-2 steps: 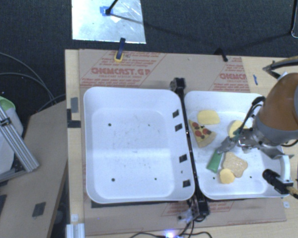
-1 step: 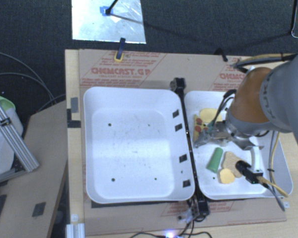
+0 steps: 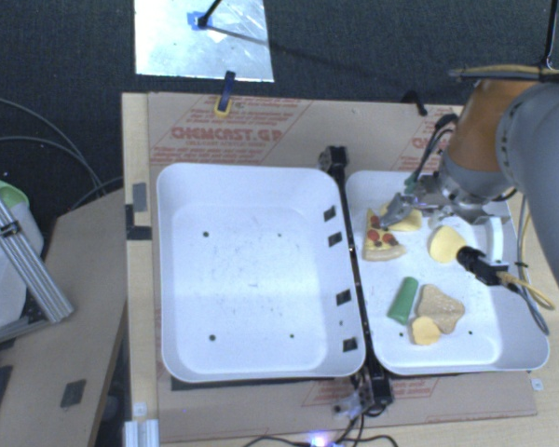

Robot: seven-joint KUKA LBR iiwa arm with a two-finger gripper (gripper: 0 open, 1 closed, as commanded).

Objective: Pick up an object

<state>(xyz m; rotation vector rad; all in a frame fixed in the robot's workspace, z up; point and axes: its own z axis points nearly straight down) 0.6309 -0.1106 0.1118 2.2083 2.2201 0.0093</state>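
On left, white bin (image 3: 247, 277) | right bin (image 3: 517, 347): pizza slice (image 3: 382, 240), green block (image 3: 403, 300), bread (image 3: 442, 307) | claw (image 3: 398, 205) over pizza's top edge, spread or pinched: can't tell | risk: flat slice, claw could skid off and lift nothing

Two white bins (image 3: 252, 361) are sitting on a tan board printed with red lettering (image 3: 225, 133). In the right one, a yellow pizza slice (image 3: 380, 241) is showing red and dark dots, beside a green cylinder (image 3: 403, 300), a pale yellow round (image 3: 444, 244) (plain, unpatterned) and a speckled tan piece (image 3: 443, 304). The arm (image 3: 531, 138) is showing grey with an orange band.
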